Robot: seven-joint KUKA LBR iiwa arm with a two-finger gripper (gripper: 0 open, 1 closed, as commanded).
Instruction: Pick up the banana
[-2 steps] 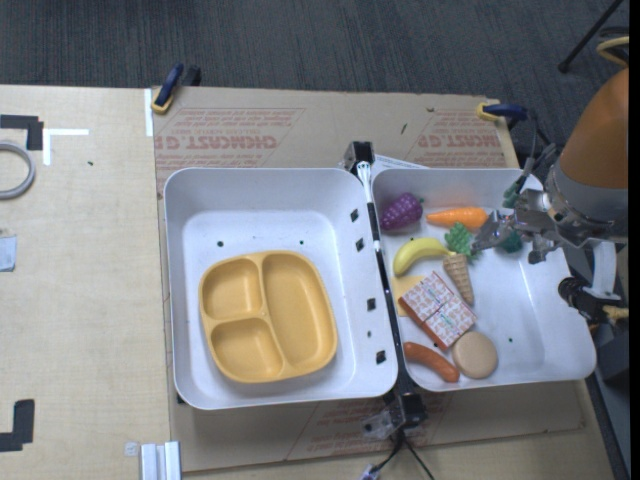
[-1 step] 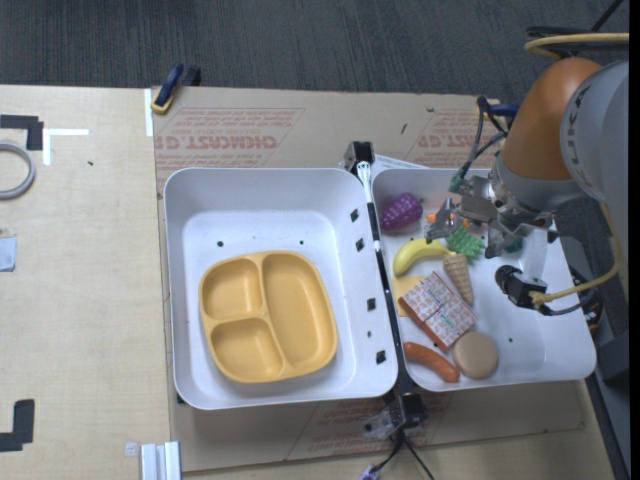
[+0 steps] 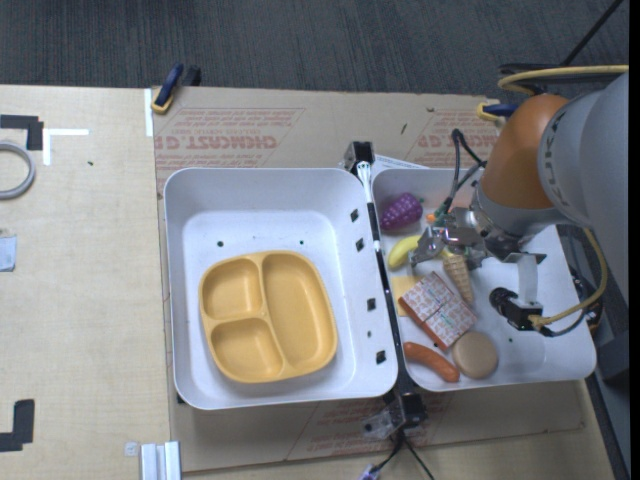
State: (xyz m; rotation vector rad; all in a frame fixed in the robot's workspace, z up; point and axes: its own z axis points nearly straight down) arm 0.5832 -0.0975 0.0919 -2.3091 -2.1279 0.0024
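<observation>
Surface (image 3: 80, 298): tan board at far left, carrying both white bins side by side.
Left bin (image 3: 260, 193): holds a yellow divided plate (image 3: 268, 315) lying flat, three compartments.
Right bin (image 3: 560, 353): crowded with a purple grape bunch (image 3: 401, 209), the banana (image 3: 402, 252), an ice-cream cone (image 3: 460, 278), a red patterned packet (image 3: 438, 308), a sausage (image 3: 432, 361) and a round tan piece (image 3: 475, 354).
Banana: lies near the right bin's left wall, just below the grapes; its right end sits just beside the hand.
Hand (image 3: 436, 245): low over the bin, right at the banana's right end; whether it is spread or pinching cannot be told.
Doing it well: my judgement is to close across the banana's narrow width near its middle, clear of cone and grapes, then lift straight up.
Hard to see: the wrist and cables cover the bin's right part, and the banana's right tip blurs into the metal.
</observation>
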